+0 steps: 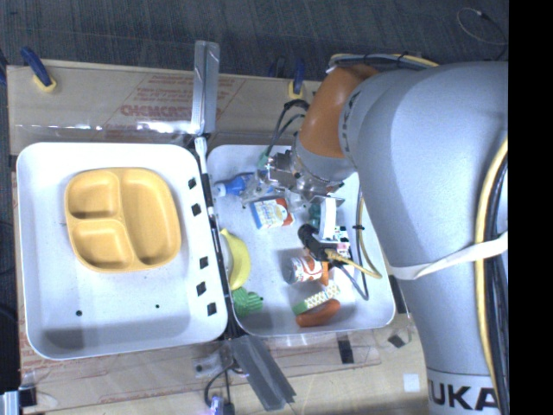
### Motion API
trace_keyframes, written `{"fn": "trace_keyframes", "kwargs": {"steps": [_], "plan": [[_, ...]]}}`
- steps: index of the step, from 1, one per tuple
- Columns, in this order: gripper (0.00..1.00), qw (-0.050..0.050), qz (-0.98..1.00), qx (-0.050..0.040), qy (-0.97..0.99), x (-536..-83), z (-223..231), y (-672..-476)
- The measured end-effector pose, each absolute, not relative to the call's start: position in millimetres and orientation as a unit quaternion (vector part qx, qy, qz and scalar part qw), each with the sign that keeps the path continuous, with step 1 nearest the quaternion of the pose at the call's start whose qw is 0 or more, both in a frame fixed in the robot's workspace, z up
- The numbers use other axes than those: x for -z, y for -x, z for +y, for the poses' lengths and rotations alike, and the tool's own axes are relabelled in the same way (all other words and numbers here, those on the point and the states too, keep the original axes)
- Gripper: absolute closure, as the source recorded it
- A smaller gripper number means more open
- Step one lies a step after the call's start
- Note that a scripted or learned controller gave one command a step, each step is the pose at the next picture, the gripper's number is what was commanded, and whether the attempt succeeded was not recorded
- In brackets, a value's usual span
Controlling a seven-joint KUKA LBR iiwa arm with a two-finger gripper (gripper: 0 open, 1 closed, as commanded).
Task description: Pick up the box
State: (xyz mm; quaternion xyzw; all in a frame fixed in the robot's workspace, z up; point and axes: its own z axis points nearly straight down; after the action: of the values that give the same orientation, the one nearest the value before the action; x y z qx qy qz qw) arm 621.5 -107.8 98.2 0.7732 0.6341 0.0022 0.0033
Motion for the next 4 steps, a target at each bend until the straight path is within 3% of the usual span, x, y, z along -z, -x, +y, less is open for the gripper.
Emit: {"fn": "trace_keyframes", "kwargs": {"steps": [1, 2, 3, 4], "plan": [[1.00, 0.004, 0.637, -0.0037, -0.771, -110, -106, -623.2], [0.00, 0.004, 0.637, -0.0035, -0.771, -110, -106, -623.1], [1.00, 0.003, 0.639, -0.0032, -0.769, -120, -105, -623.4], [0.00, 0.003, 0.640, -0.0030, -0.769, -120, -105, -623.4]]}}
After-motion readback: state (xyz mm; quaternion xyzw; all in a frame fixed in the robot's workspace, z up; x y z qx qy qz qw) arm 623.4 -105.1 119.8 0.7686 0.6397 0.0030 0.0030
